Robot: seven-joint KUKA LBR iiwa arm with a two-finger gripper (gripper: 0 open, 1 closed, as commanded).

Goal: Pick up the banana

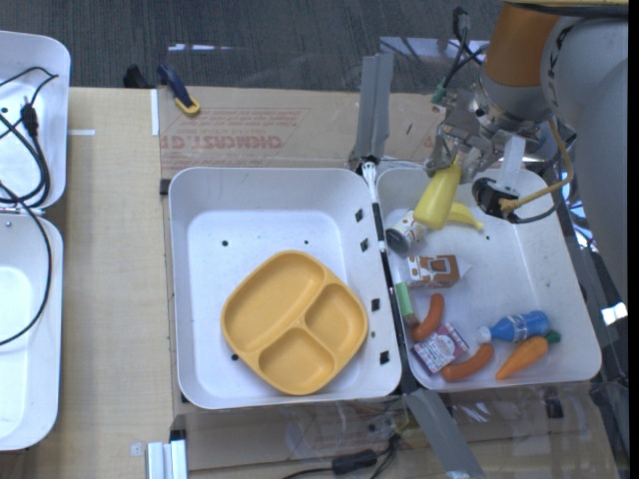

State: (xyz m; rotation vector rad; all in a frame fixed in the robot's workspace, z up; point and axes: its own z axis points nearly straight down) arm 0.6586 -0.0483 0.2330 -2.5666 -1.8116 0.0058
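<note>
Banana (440, 200) hangs upper right of frame, top end clamped in the pincer (455, 158), seemingly lifted off the right bin (559, 267). Pick looks basically done; just needs raising clear.

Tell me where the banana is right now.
The banana hangs at the back of the right bin, its top end in the claw, just above a small can.

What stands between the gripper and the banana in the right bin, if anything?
Nothing visible does. The gripper is already at the banana, at the back of the right bin, and the banana's upper end reaches up to it. The can, the small box and the sausages lie nearer the front, apart from the gripper.
</note>
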